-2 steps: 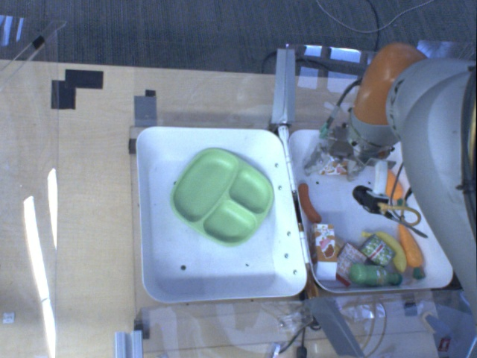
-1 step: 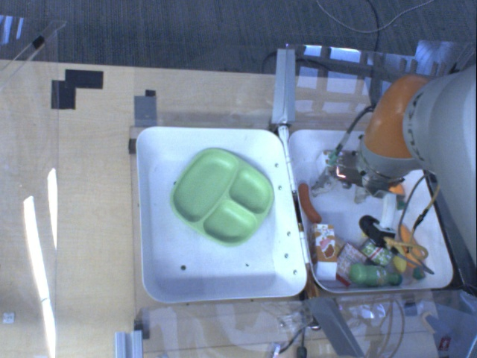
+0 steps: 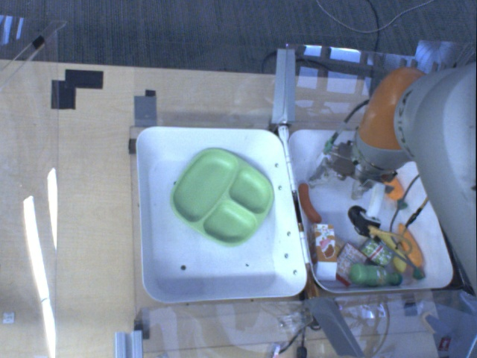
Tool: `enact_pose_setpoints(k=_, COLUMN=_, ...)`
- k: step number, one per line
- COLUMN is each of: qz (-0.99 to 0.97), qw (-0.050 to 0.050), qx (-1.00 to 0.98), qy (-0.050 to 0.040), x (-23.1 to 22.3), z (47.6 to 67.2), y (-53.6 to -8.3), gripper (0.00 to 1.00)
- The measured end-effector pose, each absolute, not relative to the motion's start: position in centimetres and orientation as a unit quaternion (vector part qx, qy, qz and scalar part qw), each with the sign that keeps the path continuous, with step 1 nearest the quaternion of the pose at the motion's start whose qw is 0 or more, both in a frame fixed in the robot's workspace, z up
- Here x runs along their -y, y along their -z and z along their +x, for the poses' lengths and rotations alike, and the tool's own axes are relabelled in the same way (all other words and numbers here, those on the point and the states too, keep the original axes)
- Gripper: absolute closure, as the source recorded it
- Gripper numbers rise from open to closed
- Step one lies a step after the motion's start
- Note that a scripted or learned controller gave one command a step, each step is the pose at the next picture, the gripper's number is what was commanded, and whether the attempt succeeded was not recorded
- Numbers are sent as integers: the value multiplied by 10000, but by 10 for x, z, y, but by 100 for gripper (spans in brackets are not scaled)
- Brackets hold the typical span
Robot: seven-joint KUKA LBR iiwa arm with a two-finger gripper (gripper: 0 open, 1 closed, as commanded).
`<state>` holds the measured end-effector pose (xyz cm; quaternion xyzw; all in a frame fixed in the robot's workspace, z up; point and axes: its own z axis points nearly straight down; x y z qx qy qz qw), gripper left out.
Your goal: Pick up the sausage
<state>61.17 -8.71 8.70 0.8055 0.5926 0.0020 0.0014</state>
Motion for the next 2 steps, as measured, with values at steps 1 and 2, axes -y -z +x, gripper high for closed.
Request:
enact_pose_setpoints(k=1, qz=7531, qw=33, qx=-6579, qy=-32, x=92, z=614, y=-88, gripper=0)
enact_pose_setpoints(k=2, qz=8234, qw=14, qx=-5675, qy=-23, x=83, z=610, y=-87, gripper=0)
